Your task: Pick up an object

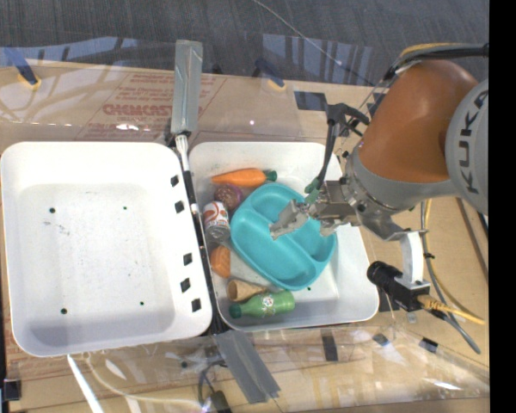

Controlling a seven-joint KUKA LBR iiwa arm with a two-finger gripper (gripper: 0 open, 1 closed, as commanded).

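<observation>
Jaws (299,215) over glossy teal divided plate (279,248), smooth orange carrot (239,177)

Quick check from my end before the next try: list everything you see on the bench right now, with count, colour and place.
Bins: 2, white, side by side; left bin, right bin.
Divided dish: 1, teal, tilted in the middle of the right bin.
Toy carrot: 1, orange with green end, back of the right bin.
Can: 1, white and red, by the right bin's left wall.
Bottle: 1, green, lying along the right bin's front.
Cone-shaped toy: 1, tan, just behind the bottle.
Arm: 1, grey with orange band, from the right.
Pincer: 1, metallic, over the dish.
</observation>
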